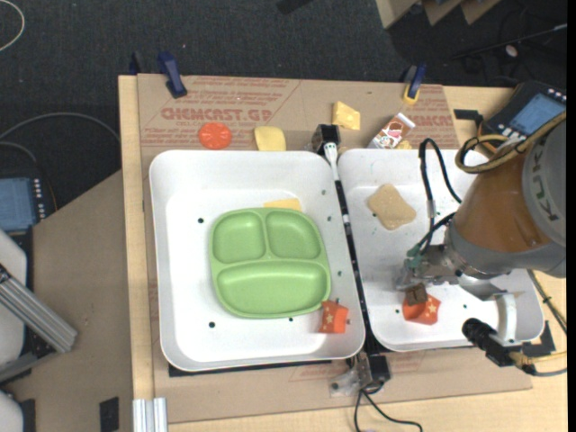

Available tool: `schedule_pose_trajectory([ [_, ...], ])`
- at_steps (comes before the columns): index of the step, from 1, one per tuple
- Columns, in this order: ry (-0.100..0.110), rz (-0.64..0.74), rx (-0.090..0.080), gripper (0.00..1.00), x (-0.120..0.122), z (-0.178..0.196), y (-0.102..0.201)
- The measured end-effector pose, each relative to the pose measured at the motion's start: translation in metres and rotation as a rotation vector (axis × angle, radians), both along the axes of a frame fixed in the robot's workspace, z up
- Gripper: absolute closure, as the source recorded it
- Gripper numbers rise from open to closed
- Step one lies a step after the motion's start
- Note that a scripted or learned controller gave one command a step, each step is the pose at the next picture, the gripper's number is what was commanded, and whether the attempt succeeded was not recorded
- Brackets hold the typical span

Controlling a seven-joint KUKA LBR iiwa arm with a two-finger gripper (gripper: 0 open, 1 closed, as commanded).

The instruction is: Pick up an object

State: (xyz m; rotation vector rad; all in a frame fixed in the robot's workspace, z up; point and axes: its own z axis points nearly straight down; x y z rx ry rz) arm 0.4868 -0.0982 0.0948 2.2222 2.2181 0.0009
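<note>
In the right bin (504, 331), a small orange-red object (423, 310) lies near the front wall. My gripper (416, 288) hangs directly over its left part, touching or almost touching it. A tan bread-like piece (391, 205) lies further back in the same bin. The left bin (180, 241) holds a green divided plate (268, 262). A small orange block (334, 317) sits at the plate's front right corner. A pale yellow piece (283, 204) peeks out behind the plate.
Behind the bins on the cardboard lie an orange disc (214, 135), a yellow lump (269, 139), a yellow wedge (346, 114) and a red-white packet (392, 133). Blue clamps (171, 73) (413, 81) hold the back edge. The arm's body (504, 214) covers the right bin's right side.
</note>
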Motion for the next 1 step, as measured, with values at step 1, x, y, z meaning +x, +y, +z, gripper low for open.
schedule_pose_trajectory([
  [1,-0.013,0.012,0.002,1.00,0.0569,0.0959,0.0707],
])
